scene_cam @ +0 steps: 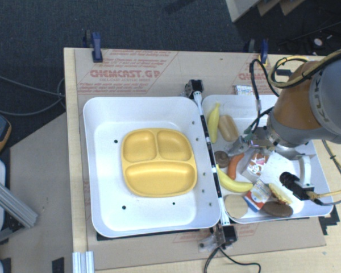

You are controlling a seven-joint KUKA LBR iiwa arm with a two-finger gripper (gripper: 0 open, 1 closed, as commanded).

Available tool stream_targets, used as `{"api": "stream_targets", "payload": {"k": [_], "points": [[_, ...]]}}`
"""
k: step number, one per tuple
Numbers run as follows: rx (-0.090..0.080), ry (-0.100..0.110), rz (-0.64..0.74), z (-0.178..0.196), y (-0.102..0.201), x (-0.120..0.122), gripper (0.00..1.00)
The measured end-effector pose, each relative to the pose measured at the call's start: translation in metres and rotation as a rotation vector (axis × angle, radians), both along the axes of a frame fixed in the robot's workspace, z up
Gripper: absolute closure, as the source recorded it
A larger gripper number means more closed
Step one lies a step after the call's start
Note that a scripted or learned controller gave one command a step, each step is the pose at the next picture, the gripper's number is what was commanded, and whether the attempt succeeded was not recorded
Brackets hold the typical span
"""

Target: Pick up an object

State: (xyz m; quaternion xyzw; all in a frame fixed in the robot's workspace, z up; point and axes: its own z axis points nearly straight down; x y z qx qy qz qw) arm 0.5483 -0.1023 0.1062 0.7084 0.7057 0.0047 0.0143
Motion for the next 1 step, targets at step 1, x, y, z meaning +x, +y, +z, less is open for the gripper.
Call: {"api": "stream_targets", "payload": {"k": [1], "points": [[-0.008,-0.01,0.002,-0.0079,-0.0016,0.0294,0.0]]}}
